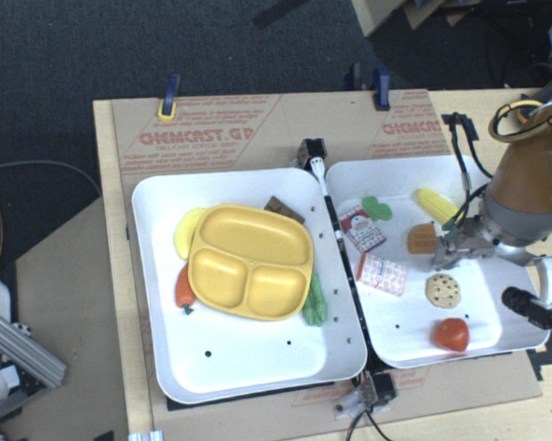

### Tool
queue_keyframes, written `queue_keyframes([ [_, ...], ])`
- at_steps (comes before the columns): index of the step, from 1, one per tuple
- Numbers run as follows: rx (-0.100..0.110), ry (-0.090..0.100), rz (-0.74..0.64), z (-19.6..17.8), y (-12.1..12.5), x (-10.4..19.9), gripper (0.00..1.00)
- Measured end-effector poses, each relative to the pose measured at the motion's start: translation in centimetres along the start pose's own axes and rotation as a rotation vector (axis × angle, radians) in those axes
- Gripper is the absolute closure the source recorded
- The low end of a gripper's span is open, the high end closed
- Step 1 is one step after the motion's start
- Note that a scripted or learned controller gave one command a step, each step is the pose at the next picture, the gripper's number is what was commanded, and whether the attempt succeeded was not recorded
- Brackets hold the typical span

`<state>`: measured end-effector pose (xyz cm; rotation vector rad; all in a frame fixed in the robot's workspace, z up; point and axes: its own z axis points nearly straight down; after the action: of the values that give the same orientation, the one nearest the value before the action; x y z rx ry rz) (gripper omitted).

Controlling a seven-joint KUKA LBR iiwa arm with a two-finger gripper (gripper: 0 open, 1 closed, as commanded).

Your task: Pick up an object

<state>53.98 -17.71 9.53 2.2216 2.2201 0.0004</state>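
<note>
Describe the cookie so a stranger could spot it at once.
Look in the right-hand bin, toward its front. The cookie lies just below the end effector and above the red tomato. It is the only round, tan, dark-speckled disc there.

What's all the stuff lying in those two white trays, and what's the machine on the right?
bins: 2, white, side by side on the bench
divided plate: 1, yellow, left bin, covering several items
orange piece: 1, at plate's left edge
green piece: 1, at plate's right edge
packets: 2, red and white, right bin, left part
green shape: 1, right bin, top
corn: 1, yellow, right bin, top
brown block: 1, right bin, beside end effector
cookie: 1, tan, right bin
tomato: 1, red, right bin, bottom
clamps: 2, yellow and blue, bench's far edge
arm: 1, grey and orange, right
end effector: 1, low over right bin
</note>
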Motion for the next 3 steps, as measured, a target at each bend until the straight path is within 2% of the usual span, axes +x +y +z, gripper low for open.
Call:
queue_keyframes([
  [2, -0.005, -0.002, -0.002, -9.6, -0.2, 1.6, 1.00],
  [3, -0.006, -0.002, -0.002, -13.2, -0.1, 1.5, 1.00],
])
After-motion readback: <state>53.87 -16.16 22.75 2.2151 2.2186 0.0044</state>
